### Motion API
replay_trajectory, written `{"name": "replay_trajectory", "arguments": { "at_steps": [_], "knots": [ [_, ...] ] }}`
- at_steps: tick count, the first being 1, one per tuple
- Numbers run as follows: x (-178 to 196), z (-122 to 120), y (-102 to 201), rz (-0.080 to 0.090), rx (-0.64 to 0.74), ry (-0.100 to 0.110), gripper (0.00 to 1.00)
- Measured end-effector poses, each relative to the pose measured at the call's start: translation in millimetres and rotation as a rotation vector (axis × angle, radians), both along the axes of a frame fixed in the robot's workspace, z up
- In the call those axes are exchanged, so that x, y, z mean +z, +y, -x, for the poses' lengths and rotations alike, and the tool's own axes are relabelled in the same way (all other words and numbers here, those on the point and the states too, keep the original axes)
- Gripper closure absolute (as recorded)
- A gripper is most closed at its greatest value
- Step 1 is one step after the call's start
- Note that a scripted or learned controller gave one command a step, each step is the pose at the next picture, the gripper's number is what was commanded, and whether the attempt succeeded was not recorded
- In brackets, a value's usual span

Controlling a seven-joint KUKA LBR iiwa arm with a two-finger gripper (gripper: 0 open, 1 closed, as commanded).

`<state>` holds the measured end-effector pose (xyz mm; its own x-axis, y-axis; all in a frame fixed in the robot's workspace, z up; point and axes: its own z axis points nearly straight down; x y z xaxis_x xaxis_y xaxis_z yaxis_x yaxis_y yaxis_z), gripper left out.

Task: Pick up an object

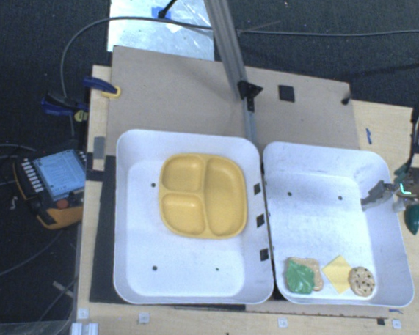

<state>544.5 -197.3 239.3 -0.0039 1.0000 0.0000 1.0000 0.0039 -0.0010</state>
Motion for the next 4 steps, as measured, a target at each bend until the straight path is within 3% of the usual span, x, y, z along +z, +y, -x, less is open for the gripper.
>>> {"name": "replay_trajectory", "arguments": {
  "at_steps": [1,4],
  "knots": [
    [1.2,-0.7,0.0,0.001,0.0,-0.003,0.0],
    [-149.5,-16.2,-0.3,0.0,-0.003,-0.001,0.0]
  ]
}}
